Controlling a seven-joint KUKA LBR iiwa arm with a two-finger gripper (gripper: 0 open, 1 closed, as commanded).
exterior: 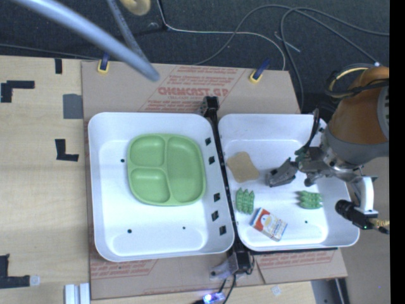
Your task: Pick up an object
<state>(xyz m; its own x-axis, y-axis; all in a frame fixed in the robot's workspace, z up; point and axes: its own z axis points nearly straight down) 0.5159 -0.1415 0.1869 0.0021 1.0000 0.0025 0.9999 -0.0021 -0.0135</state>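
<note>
The right bin point(253, 126) holds a tan flat piece point(242, 166), a green ridged block point(245, 201), a second green block point(310, 199) and a small red, white and blue carton point(267, 224). My gripper point(280, 173) reaches in from the right and hovers low over the middle of this bin, between the tan piece and the right-hand green block. Nothing shows between its tips. In the left bin point(101, 170) lies a green divided plate point(167, 169).
The arm's grey body with its orange band point(355, 122) overhangs the right bin's right side. Black clips point(218, 198) run along the seam between the bins. Cables point(266, 24) trail over the dark floor behind the bench.
</note>
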